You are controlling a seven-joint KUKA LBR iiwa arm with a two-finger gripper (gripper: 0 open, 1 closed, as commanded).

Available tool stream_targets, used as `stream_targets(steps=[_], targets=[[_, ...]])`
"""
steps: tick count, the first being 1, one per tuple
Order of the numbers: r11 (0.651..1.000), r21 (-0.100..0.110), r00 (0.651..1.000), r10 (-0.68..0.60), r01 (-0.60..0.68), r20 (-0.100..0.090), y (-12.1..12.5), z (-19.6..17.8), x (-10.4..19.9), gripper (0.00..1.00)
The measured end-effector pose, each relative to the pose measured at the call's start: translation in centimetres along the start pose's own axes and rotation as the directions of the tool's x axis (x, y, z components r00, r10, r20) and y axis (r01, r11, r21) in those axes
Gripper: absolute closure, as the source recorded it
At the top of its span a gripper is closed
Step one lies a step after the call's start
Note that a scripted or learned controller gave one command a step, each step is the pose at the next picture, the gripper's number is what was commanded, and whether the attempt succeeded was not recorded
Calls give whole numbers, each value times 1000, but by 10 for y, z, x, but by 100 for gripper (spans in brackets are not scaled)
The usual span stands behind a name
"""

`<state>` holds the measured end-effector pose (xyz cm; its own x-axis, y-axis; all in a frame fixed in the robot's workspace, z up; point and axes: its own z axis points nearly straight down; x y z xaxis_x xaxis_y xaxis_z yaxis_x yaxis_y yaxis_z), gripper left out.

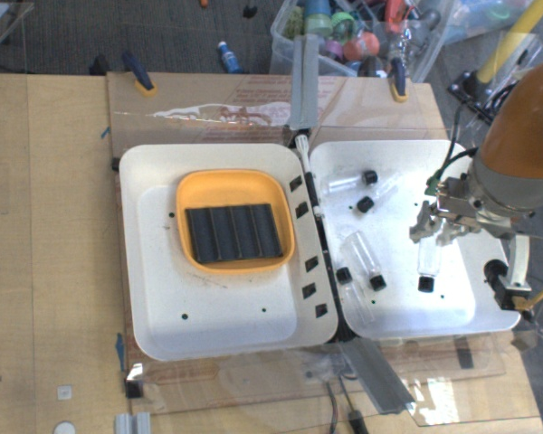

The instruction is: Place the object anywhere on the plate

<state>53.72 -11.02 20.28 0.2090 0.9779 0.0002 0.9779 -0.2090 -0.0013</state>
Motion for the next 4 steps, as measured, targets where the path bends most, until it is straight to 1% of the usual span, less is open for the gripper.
stream_targets(steps=[1, 2, 3, 4], targets=[[994, -2, 994, -110, 110, 2, 16, -16, 26, 100], [908, -4, 908, -418, 418, 2, 53, -6, 52, 100], [782, -4, 782, -623, 624, 3, 87, 2, 75, 100], [690, -5, 690, -723, 723, 5, 109, -13, 101, 100]])
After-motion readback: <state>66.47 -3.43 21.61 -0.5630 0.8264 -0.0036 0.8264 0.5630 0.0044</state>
